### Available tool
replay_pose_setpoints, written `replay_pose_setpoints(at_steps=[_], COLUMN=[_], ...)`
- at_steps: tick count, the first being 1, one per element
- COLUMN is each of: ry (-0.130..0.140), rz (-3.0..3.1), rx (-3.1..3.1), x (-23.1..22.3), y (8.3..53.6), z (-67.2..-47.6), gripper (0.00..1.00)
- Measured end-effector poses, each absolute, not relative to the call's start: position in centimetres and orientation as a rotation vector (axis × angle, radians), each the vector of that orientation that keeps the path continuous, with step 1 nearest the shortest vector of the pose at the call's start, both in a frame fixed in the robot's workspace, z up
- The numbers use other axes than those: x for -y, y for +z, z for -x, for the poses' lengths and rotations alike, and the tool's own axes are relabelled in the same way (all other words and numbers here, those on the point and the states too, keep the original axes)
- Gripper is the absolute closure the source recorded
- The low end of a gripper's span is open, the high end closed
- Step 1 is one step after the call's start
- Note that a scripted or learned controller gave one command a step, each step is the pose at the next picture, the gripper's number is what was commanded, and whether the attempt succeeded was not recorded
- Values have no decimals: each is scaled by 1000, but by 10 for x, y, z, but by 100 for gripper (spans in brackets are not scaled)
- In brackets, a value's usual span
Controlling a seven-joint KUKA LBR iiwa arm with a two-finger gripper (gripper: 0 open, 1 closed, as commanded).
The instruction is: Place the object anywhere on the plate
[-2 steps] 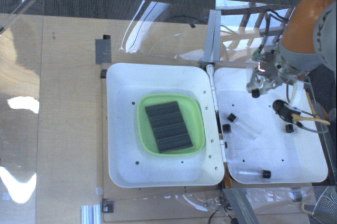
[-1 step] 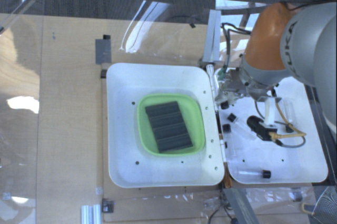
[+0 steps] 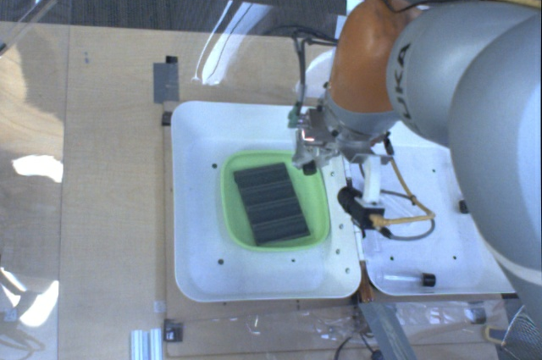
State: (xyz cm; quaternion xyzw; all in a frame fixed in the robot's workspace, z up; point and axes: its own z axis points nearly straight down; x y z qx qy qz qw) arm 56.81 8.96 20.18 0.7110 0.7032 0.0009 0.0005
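A dark grey ribbed block (image 3: 270, 203) lies flat on the green plate (image 3: 233, 218), which sits in the left white bin (image 3: 195, 265). My gripper (image 3: 306, 157) hangs over the plate's upper right rim, just beyond the block's top right corner. The wrist and its orange band hide most of the gripper from above. Nothing shows held in it.
The right bin (image 3: 474, 282) holds a small white pen-like item with a black cap (image 3: 406, 278) near its front edge. A yellow and black cable (image 3: 398, 218) loops from the wrist over the ridge between the bins. The large grey arm covers the right bin's far side.
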Motion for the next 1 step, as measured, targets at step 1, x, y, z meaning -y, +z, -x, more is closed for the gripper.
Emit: replay_pose_setpoints(at_steps=[1], ry=[3], rz=[-2234], rx=[-2208], x=[-89], y=[202], z=[-568], gripper=[0])
